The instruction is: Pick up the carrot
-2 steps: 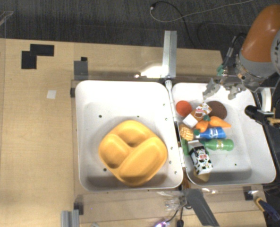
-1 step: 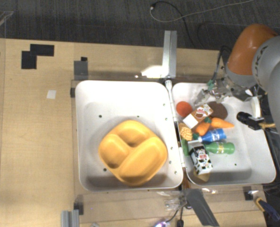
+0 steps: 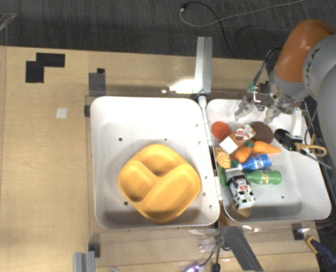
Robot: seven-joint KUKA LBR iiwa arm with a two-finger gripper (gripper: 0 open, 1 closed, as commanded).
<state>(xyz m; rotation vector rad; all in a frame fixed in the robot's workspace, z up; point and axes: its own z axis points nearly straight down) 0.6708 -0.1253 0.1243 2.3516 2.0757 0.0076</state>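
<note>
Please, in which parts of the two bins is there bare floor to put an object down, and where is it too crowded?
In the left bin, bare floor runs along the far wall and left wall, around the yellow divided plate. In the right bin, the near right corner past the green bottle is free. Its left half is crowded: carrot, blue bottle, tomato, carton.

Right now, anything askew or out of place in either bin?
Nothing spilled or damaged. The yellow divided dish sits skewed in the left bin. In the right bin, the carrot lies in a crowded pile against the blue bottle.
</note>
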